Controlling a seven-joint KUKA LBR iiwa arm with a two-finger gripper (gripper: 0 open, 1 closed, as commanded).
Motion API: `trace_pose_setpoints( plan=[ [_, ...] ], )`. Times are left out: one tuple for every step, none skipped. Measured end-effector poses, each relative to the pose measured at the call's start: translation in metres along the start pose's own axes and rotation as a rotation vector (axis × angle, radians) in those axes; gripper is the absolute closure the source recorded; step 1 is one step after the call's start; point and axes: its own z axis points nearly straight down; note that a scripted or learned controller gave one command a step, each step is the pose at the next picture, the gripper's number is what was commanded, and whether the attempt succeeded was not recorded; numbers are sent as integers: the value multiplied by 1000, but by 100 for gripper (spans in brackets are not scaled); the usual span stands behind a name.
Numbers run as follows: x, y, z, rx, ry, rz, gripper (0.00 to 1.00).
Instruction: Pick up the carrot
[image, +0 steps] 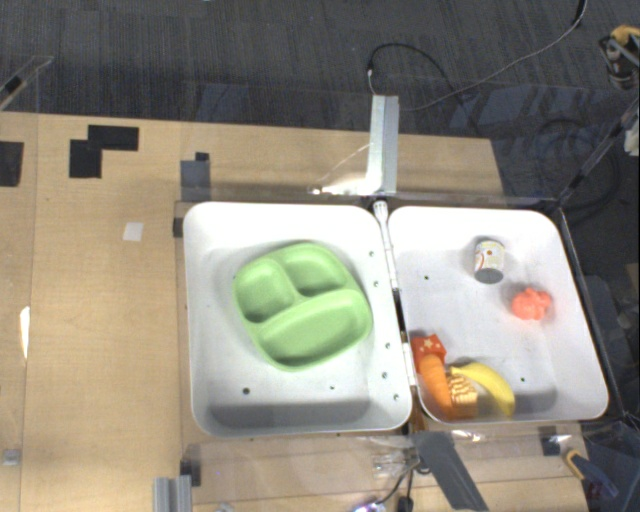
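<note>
Orange, the carrot (434, 381) lies in the right bin (560, 300), in its near-left corner — touching a yellow banana (487, 385) on its right, with a red block (429, 347) just behind. Farther back sit a pink toy (532, 304) and a small can (488, 260). Left of the carrot, the other bin (215, 300) holds a green divided plate (302, 303).

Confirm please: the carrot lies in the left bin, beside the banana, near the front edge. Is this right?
Not quite. The camera view shows the carrot in the right bin, not the left one. The rest holds: it lies beside the banana, near the front edge.
</note>
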Motion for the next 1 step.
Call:
trace_pose_setpoints(
  plan=[
    [2,-2,-12,-1,3,-10,100]
  ],
)
